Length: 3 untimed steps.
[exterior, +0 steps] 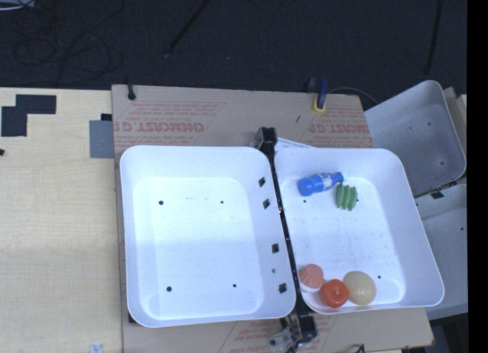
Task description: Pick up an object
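Right now the blue bottle (319, 183) lies flat, long axis left-right, slightly tilted; green object (347, 197) just beside. Claw state: cannot tell.

**At the right side of the bench**

I stand and look to the right, the side the arm comes in from. There I see a pale grey flat panel (415, 134). It is tilted and sits just beside the right bin (358, 245). It has a few small dark dots on it. I cannot tell if it is part of the robot.
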### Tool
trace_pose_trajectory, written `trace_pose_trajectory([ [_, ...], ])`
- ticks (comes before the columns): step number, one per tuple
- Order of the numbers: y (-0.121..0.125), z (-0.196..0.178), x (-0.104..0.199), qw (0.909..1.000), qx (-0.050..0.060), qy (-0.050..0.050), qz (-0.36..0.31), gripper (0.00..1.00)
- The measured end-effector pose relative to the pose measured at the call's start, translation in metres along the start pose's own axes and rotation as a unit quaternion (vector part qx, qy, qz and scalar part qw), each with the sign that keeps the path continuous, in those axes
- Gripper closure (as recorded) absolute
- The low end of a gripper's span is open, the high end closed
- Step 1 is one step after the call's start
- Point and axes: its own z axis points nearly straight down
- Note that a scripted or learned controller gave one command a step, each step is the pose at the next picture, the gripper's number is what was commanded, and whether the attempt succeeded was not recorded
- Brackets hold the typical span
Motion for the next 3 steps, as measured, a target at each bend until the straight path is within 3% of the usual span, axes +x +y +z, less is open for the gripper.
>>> trace_pose_trajectory([
  [3, 0.0, -0.0004, 0.0, 1.0, 0.0, 0.0, 0.0, 1.0],
])
